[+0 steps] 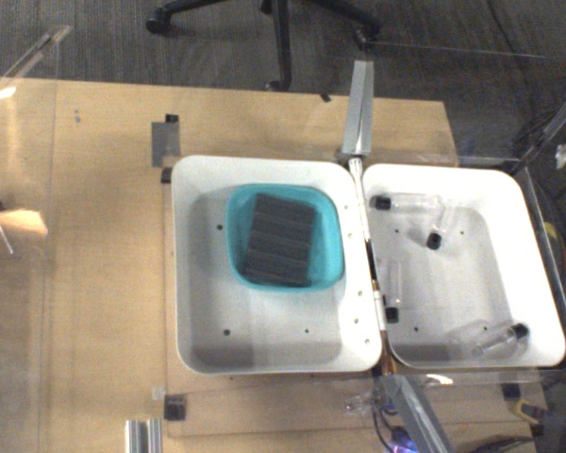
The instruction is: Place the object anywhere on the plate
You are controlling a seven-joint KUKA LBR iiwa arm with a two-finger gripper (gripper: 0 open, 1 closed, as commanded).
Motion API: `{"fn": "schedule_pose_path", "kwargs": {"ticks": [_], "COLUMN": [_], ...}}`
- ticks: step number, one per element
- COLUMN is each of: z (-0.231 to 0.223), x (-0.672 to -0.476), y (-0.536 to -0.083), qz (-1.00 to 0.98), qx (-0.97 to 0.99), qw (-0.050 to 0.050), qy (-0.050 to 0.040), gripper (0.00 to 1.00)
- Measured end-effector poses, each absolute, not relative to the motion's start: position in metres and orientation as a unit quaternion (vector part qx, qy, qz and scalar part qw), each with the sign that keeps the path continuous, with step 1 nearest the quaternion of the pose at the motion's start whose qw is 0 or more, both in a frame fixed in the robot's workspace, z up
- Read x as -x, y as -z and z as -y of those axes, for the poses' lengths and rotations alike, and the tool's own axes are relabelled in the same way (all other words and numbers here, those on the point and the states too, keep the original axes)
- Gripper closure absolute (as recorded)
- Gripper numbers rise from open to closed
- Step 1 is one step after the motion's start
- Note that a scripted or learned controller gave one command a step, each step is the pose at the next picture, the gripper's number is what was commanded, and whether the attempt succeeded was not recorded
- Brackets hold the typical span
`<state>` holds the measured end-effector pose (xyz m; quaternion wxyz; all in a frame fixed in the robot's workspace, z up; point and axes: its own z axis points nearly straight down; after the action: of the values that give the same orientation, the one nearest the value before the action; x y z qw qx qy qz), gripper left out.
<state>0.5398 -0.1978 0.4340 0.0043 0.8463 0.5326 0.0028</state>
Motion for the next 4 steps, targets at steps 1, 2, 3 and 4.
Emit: {"fn": "schedule_pose_path", "kwargs": {"ticks": [1, 2, 3, 4], "z": [0.1945, 0.1981, 0.1965, 0.2008], "x": [-0.4886, -0.4884, -0.4889, -0.4885], "y": [-0.4366, -0.4365, -0.4366, -0.4362], "qz": [-0.473, -0.432, -0.373, -0.312], "qx": [-0.881, -0.902, -0.928, -0.950], "qw": [0.005, 0.004, 0.004, 0.003], "qy": [-0.0033, -0.0036, -0.0041, -0.0042], "gripper": [0.00, 0.00, 0.00, 0.00]}}
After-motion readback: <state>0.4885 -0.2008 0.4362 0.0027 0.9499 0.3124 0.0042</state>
